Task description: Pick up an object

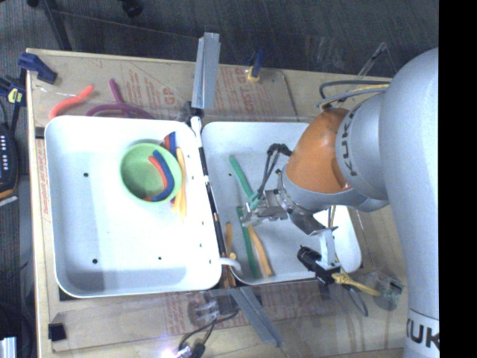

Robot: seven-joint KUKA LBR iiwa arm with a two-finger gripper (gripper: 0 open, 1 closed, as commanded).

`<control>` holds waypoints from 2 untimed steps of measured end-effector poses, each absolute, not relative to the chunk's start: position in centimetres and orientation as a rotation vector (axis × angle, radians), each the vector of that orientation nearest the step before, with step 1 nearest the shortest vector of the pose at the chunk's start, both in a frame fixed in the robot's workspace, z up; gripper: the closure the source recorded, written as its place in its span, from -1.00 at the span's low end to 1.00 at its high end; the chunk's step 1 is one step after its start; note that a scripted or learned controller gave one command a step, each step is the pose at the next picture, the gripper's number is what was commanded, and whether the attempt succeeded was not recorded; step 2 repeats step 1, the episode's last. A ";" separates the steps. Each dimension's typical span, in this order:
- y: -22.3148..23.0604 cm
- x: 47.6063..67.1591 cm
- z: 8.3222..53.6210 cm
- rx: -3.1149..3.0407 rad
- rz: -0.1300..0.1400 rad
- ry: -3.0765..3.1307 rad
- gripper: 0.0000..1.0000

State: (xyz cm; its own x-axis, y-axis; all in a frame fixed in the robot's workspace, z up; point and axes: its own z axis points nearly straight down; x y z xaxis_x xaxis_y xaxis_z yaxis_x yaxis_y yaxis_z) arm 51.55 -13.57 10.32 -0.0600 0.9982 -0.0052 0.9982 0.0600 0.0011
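Note:
My gripper hangs low in the right bin, at its left-middle, among a cluster of thin sticks. A long green stick slants from the bin's upper middle down to the gripper. Below the gripper lie another green stick and a tan stick, side by side. A short orange stick lies near the bin's left wall. The arm's orange band and grey wrist hide the bin's right half. Whether anything sits in the gripper's grasp is hidden by the cluster.
The left bin holds a green bowl with red, blue and yellow pieces along its right rim. A metal bar, a blue clip, purple cable and an orange tool lie beyond the bins.

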 end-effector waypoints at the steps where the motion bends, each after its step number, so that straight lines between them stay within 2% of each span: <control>1: -8.8 56.2 19.9 1.776 -0.001 2.591 1.00; 2: -8.8 56.2 19.9 1.776 -0.001 2.591 1.00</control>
